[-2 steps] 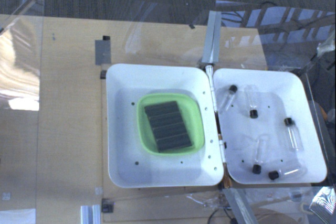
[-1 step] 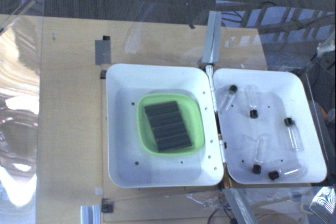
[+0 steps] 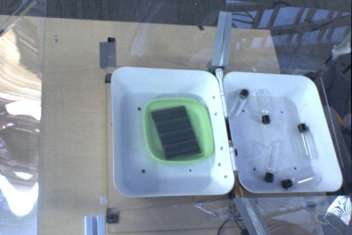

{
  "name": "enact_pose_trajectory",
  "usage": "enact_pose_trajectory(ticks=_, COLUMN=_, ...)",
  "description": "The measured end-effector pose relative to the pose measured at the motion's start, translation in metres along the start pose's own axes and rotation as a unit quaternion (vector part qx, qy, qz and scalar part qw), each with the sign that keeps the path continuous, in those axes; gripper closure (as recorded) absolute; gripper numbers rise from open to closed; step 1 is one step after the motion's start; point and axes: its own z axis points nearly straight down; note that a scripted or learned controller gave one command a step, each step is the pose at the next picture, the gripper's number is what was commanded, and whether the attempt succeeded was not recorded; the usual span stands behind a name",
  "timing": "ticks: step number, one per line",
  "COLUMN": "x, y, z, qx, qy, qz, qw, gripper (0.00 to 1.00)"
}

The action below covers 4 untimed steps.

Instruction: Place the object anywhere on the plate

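Observation:
A square lime-green plate lies in the middle of the left white bin. On the plate rests a dark grey ridged rectangular block, lying flat and turned slightly off the plate's edges. It sits fully within the plate's rim.
The right white bin holds several clear vials with black caps, among them one at the upper left, one at the right and one near the front. A metal bar stands behind the seam between the bins.

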Motion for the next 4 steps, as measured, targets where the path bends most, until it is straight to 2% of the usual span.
enact_pose_trajectory(ticks=1, x=0.000, y=0.000, z=0.000, qx=0.000, qy=0.000, qz=0.000, qw=1.0000, gripper=0.00)
enact_pose_trajectory(ticks=2, x=0.001, y=0.003, z=0.001, qx=0.001, qy=0.000, qz=0.065, qw=0.9979, gripper=0.00)
enact_pose_trajectory(ticks=4, x=-0.009, y=-0.012, z=0.001, qx=0.002, qy=0.000, qz=0.146, qw=0.9893, gripper=0.00)
